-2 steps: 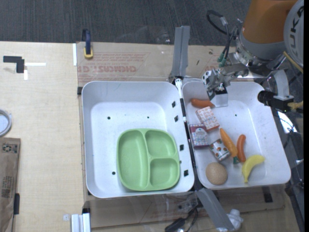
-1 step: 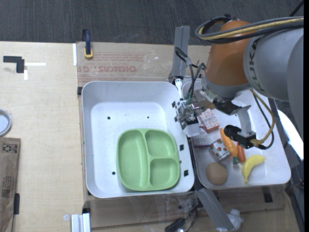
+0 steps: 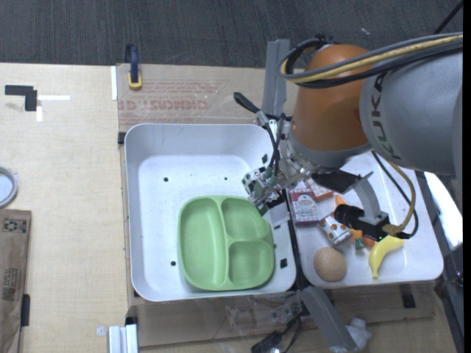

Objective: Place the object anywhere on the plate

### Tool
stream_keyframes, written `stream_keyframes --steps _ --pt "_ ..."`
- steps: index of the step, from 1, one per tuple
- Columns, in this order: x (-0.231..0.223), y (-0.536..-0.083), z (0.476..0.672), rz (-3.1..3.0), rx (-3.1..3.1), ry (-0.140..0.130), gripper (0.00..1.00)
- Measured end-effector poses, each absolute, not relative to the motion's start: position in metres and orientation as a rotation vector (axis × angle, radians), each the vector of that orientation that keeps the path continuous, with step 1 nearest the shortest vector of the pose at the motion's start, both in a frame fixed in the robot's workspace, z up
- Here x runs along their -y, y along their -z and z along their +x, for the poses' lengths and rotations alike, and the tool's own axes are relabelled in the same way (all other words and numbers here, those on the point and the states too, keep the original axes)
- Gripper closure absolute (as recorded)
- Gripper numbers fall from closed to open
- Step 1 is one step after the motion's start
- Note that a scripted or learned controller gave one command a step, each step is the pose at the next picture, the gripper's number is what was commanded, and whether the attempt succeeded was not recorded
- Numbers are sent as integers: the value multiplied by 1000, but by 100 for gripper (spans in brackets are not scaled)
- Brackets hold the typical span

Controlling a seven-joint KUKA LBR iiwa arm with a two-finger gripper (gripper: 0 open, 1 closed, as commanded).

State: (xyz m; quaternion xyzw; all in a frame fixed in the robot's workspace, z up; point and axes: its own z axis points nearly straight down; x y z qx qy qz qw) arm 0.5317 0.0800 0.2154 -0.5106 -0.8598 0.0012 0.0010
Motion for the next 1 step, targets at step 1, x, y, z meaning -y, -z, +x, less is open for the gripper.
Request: stream_keyframes --steps 1 --pt "-80 -216 532 -1604 2699 -3 0"
